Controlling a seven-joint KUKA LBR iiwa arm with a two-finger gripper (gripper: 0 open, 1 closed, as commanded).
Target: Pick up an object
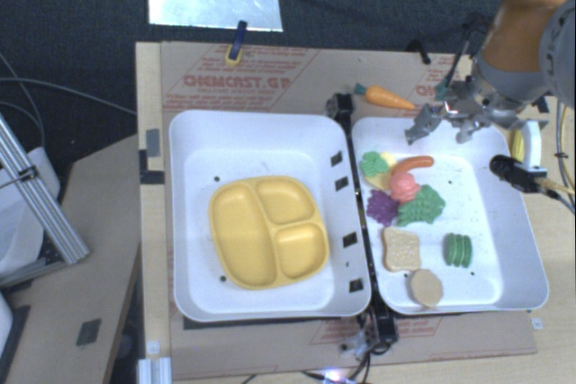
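- Two white bins sit side by side on the counter (270, 72); the left bin (189, 193) holds a yellow divided plate (268, 230) near its middle
- the right bin (513, 256) holds a cluster of toy foods, all taken here relative to the pink round piece (404, 185) at the cluster's heart
- touching that pink piece on its upper side lies an orange-red sausage (412, 164), and to its upper left a green leafy piece (373, 165) with a bit of yellow beside it
- just to the lower left of the pink piece is a purple grape bunch (382, 207); just to its lower right is a green broccoli-like piece (423, 206)
- below the pink piece, near but apart, lies a slice of bread (401, 249), and further below that a tan round cookie (425, 288)
- to the lower right of the pink piece, well apart, sits a small green striped piece (457, 249)
- a toy carrot (387, 96) lies on the counter outside the bins, up and a little left of the pink piece
- the tool (443, 127) hangs above the right bin's upper rim, up and to the right of the pink piece, its two fingers spread apart with nothing between them
- the grey arm with its orange band (526, 22) rises behind it
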